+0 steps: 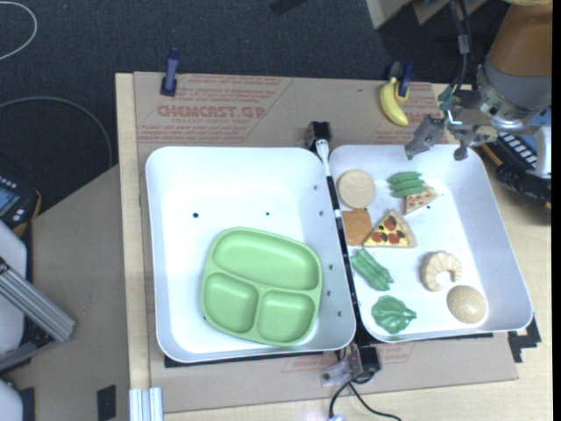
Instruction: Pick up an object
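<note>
The gripper (436,139) hangs above the far edge of the right bin (501,235), with its two jaws spread wide and nothing between them. Every candidate for picking lies in that bin: a green pea pod (405,181) and a small pizza slice (420,201) sit closest to the jaws, a round cracker (356,188) lies to their left, and a larger pizza slice (389,232) rests near the middle beside a tan toast piece (356,226). Further toward the near edge lie a green bean piece (372,269), a leafy green (391,313), a croissant (439,269) and a round bun (466,304). The left bin (166,235) holds a green divided tray (261,285), and a banana (394,103) lies on the counter (219,103) beyond the bins.

The step in hand looks like choosing and approaching a target. The pea pod is probably the easiest reach, but it touches the small pizza slice, so the jaws should straddle its narrow width and come straight down. The croissant or bun stand apart and offer more height to pinch
</note>
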`<state>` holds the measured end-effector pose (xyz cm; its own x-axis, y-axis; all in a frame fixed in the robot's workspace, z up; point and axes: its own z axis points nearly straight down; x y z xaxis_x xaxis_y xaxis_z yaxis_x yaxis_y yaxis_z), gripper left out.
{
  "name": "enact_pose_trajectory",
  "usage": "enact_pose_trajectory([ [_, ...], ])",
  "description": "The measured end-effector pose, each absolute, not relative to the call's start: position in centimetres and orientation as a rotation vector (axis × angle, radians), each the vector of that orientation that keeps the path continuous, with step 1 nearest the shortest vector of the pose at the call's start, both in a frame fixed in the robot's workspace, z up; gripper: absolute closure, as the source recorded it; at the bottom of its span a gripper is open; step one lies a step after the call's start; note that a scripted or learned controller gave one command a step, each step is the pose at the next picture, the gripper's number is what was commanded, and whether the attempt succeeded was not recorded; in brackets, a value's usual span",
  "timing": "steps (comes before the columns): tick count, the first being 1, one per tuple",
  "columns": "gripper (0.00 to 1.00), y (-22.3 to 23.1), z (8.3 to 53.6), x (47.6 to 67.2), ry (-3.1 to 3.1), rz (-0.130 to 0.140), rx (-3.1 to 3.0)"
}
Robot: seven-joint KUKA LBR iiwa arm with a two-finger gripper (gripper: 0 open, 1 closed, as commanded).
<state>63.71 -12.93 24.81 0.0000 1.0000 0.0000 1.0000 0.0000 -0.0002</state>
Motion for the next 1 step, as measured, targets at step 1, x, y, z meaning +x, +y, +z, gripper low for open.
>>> enact_pose_trajectory([
  [1,0.00,-17.00,49.90,60.17,-2.233,-0.014,-2.237],
])
